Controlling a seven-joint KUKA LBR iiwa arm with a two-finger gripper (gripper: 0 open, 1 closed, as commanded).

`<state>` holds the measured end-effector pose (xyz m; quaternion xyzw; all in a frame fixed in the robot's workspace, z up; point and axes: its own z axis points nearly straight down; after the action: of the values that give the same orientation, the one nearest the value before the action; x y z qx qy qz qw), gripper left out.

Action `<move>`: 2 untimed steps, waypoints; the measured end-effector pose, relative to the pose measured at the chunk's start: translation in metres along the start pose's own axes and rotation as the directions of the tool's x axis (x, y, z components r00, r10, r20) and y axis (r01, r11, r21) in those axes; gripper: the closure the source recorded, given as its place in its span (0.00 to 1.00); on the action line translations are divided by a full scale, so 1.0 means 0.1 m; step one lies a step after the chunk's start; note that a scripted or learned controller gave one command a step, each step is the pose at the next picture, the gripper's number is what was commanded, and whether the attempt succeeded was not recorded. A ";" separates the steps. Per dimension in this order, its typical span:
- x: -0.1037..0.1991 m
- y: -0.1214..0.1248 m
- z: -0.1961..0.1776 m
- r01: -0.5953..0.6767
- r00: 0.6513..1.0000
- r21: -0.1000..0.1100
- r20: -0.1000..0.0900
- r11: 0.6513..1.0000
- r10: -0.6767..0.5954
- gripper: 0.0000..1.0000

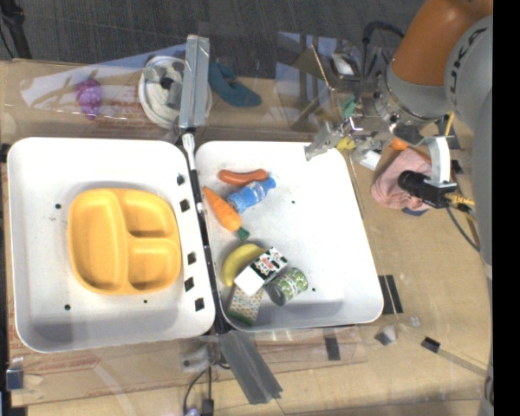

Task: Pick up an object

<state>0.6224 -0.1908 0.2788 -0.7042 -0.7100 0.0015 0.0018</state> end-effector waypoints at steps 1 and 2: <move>0.21 0.16 1.48 0.059 0.998 -0.001 0.001 0.998 -0.059 0.00; 0.99 0.14 1.84 0.039 0.999 -0.007 0.001 0.999 -0.039 0.00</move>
<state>0.6350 -0.0914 0.0944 -0.6902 -0.7236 -0.0007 -0.0007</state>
